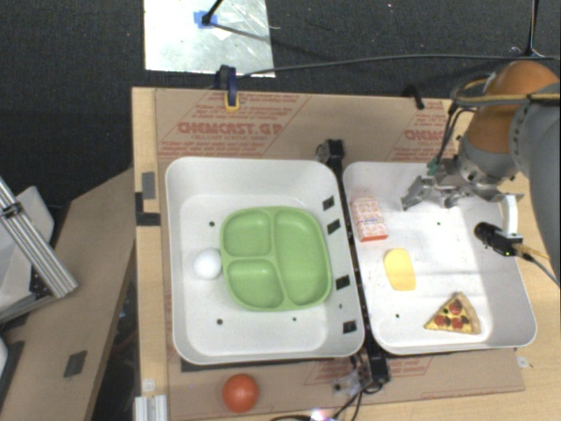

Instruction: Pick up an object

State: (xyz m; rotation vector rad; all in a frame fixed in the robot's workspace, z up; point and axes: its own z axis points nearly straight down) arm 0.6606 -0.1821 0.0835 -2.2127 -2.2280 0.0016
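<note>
Camera view, looking down at a slant on two shallow white bins set side by side. The grey arm with its orange band enters from the right and holds its claw (431, 191) over the far part of the right bin (517, 323). The claw's two fingers (412, 200) are spread apart with nothing between them, so it is open and carrying nothing.

Three candidate objects lie in the same bin as the claw. A small red-and-white packet (369, 218) sits just to the claw's left and slightly nearer the camera, against the bin's inner wall. A yellow block (400, 269) lies in front of the claw, towards the camera. A toy pizza slice (455, 315) lies further forward again, close to the bin's near edge.

Well off to the claw's left, the left bin (188, 340) holds a green divided plate (274, 257) with a white ball (207, 265) touching its left side. An orange ball (240, 392) rests on the bench outside the bins, towards the camera.

Judged from this, the pick has not yet happened: nothing is lifted, and descent, closing and raising all remain.
</note>
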